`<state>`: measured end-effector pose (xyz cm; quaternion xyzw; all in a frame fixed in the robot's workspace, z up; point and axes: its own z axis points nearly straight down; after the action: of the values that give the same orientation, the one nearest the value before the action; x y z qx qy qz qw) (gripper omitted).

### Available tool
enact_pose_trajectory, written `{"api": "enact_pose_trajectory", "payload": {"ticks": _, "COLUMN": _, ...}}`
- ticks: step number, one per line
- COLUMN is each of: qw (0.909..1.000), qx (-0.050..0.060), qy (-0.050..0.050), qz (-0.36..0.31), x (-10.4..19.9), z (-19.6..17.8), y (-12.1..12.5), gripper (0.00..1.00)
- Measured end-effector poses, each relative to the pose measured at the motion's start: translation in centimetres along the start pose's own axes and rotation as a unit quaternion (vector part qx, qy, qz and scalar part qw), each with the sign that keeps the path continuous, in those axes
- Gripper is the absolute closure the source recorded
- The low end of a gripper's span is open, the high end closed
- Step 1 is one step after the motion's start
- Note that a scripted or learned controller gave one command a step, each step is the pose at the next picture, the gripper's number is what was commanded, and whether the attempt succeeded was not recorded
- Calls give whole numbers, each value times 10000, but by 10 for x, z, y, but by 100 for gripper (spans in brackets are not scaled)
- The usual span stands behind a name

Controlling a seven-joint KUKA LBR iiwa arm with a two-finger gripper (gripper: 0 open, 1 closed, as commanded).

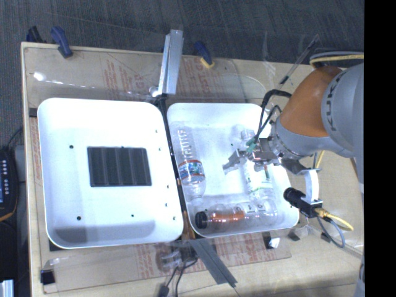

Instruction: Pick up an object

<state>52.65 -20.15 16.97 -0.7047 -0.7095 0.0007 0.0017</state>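
- Along the near edge of the right bin (213, 113) lies a clear bottle with a dark cap and brownish contents (228, 216), on its side and parallel to that edge.
- Just beyond it, toward the bin's right wall, more clear plastic items (263, 198) lie close together; their outlines are too faint against the white floor to separate.
- By the bin's left wall a water bottle with a blue label (189, 166) lies lengthwise, well apart from the gripper.
- Over the bin's middle, toward the right, the gripper (247, 156) hangs low above the clear items; whether it is open, and whether it has anything, I cannot tell, since the metal parts blur into the plastic beneath.
- My judgement is that the descent onto a pick is in hand. To do it well, centre on one item, not on the seam between two, and bring the fingers across a bottle's narrow width; clear round plastic will likely roll or slip from an off-centre pinch.
- At the left, the second bin (55, 122) carries a dark ribbed rectangle (119, 166) in its middle.
- Both bins sit on a bench (93, 67) covered with clear sheeting, with blue clamps (60, 40) at its far edge and dark carpet (247, 11) beyond.
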Motion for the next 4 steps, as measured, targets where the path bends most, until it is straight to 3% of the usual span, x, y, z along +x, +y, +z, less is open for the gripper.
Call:
{"api": "enact_pose_trajectory", "payload": {"ticks": 1, "qw": 9975, "qx": 15, "qy": 16, "qz": -706, "x": -6, "z": 79, "y": 13, "gripper": 0}}
{"api": "enact_pose_trajectory", "payload": {"ticks": 2, "qw": 9963, "qx": -16, "qy": -9, "qz": -864, "x": -10, "z": -22, "y": 1, "gripper": 0}}
{"api": "enact_pose_trajectory", "payload": {"ticks": 3, "qw": 9951, "qx": 2, "qy": 1, "qz": -994, "x": 0, "z": -29, "y": -20, "gripper": 0}}
{"api": "enact_pose_trajectory", "payload": {"ticks": 4, "qw": 9992, "qx": 2, "qy": -2, "qz": -388, "x": -9, "z": 15, "y": 43, "gripper": 0}}
